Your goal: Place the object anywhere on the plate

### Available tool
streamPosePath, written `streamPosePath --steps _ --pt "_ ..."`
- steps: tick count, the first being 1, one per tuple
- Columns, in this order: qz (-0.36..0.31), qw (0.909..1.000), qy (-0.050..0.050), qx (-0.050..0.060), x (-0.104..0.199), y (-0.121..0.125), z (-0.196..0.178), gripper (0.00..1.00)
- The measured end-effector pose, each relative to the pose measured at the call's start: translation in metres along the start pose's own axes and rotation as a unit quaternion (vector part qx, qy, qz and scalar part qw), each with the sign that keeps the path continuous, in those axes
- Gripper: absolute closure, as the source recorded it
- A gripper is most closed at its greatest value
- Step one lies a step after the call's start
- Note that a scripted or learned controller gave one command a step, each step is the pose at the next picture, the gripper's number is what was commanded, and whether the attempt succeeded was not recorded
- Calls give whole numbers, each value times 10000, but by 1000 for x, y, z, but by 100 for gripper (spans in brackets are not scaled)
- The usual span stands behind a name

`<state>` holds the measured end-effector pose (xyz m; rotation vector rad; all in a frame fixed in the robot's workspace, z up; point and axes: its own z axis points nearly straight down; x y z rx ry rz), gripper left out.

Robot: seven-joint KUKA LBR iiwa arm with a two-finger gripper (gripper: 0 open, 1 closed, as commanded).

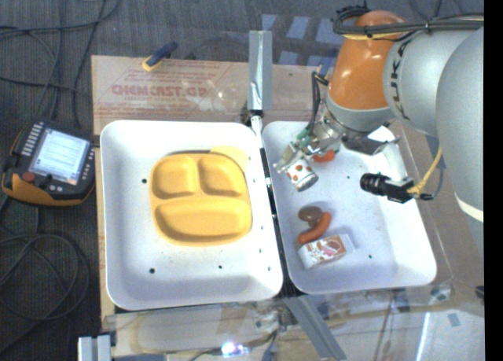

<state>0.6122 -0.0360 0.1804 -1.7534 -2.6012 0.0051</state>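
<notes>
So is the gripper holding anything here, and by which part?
Cannot be told: the gripper is at the small can, but the hold is unclear.

Grey rounded arm [452,92] — orange band [365,64] above the wrist, black cables looped over it, dark lettering

The arm [440,76] is extended in from the right, orange wrist band [369,60] uppermost. The gripper [302,151] is angled downward and leftward; its tips are obscured.

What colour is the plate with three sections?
The shallow three-section plastic plate is yellow-orange, seen in the camera view.
</notes>
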Motion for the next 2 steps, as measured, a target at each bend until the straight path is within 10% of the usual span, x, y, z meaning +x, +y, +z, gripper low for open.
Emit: streamPosePath --steps 1,2 --pt "-34 10000 -2 3 70 26 0 100" --pt "-33 10000 -1 3 70 26 0 0"
